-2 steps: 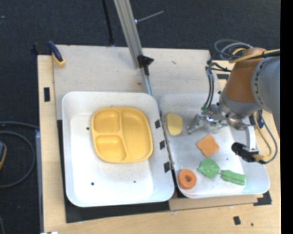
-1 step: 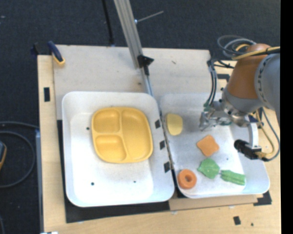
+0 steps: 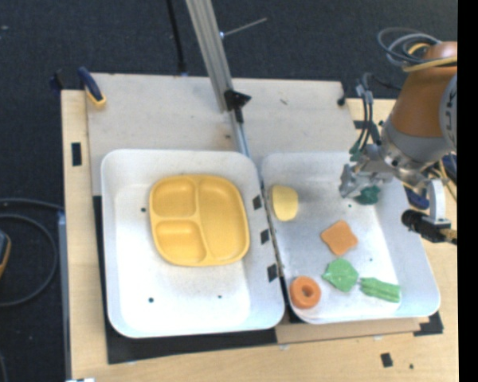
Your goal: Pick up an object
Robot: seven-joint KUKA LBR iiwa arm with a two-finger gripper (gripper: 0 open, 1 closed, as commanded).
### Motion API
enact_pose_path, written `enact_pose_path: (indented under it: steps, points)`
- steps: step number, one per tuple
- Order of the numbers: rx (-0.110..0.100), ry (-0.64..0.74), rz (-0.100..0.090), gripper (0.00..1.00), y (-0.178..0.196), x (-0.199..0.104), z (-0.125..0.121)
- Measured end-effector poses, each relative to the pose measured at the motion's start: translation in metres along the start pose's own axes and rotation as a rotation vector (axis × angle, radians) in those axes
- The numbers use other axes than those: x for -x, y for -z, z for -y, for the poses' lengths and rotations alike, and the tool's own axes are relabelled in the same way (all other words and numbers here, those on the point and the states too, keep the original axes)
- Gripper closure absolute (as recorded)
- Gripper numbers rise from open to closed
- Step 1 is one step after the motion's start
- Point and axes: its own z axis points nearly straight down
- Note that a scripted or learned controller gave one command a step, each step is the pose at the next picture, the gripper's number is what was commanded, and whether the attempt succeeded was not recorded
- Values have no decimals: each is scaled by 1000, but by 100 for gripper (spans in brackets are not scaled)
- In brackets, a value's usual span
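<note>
Camera view shows the claw (image 3: pixel 362 183) low over the right bin's (image 3: pixel 406 297) far end, touching a small dark green thing (image 3: pixel 370 195), its grip impossible to judge, while a yellow piece (image 3: pixel 284 203), orange square (image 3: pixel 338 237), orange ring (image 3: pixel 305 292) and green toy (image 3: pixel 340 274) lie nearer.

A: Floor?
B: Dark carpet (image 3: pixel 103 22), black cables (image 3: pixel 24 237) coiled at left, more cable loops (image 3: pixel 402 46) upper right.
A: Furniture?
B: Light wooden bench (image 3: pixel 76 325), black mat (image 3: pixel 191 342) showing at its front. Metal pole (image 3: pixel 211 46) slants up from the bench's middle. Blue-yellow clamp (image 3: pixel 92 86) on the back-left corner.
</note>
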Motion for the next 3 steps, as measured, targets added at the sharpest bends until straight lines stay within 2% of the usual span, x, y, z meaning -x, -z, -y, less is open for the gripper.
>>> enact_pose_path:
  steps: [1, 2, 3]
  points:
    - [0, 0, 0, 100, 61, 1, 6]
    - [-3, 0, -1, 100, 86, 3, 5]
    - [-7, 4, -3, 100, 78, -43, -2]
